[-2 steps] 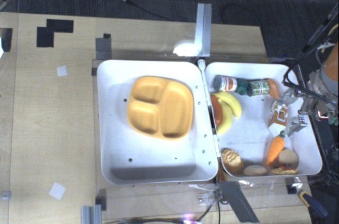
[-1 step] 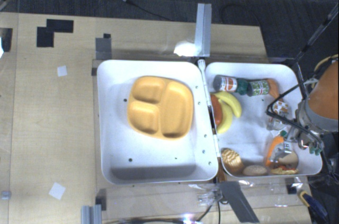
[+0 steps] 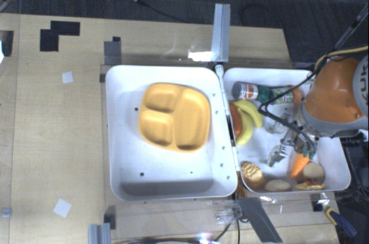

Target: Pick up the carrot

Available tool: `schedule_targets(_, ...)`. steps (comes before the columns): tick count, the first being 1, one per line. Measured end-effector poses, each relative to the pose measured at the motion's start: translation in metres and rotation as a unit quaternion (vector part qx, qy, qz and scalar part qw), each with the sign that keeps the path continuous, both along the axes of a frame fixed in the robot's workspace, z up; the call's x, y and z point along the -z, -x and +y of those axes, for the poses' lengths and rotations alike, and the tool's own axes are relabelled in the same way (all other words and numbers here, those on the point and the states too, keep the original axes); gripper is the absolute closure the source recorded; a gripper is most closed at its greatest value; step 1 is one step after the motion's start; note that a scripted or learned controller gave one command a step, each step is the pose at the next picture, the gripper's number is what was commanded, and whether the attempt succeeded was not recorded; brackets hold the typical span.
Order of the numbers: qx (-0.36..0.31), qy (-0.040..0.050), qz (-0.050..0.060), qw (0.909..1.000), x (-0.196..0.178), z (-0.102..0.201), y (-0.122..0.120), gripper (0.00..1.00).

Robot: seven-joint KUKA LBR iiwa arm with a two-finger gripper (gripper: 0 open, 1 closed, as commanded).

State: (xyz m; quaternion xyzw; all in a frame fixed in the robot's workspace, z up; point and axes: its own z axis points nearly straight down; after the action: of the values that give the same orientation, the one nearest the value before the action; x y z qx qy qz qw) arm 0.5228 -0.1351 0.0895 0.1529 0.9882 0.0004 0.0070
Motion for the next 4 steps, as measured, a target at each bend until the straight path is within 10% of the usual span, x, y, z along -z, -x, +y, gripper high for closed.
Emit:
schedule_targets(2,0.105,-0.0026,0.000,0.9944,0.000,-0.008,0.031,0.00)
schedule_targets(3,0.102,-0.0015,-0.006,0.9948,-0.013,-0.007,0.027,1.00)
schedule_targets(4,0.145,-0.0011,-0.001,0.9894,-0.125,-0.007,0.032,1.00)
